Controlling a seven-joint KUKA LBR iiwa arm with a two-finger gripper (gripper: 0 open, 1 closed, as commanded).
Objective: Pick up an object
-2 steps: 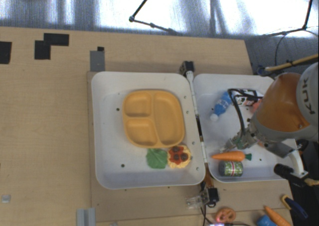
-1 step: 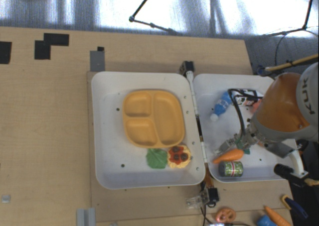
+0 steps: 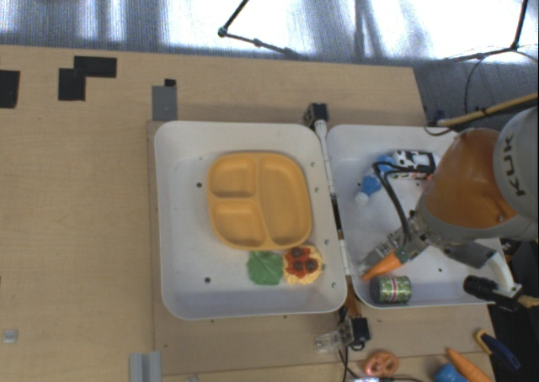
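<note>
Near the right bin's [image 3: 472,140] front edge, a light, stiff, tapered carrot [image 3: 381,265] is gripped at its thick end by the gripper [image 3: 394,254], jaws narrowed on it.

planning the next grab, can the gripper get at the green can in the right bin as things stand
Probably yes. The gripper sits in the right bin, just above the green can, at the orange carrot. The can lies on open bin floor, its top side uncovered, though the carrot is close beside it.

Only readable bit is part of the "KUKA" lettering on the arm [image 3: 505,172], far right.
</note>
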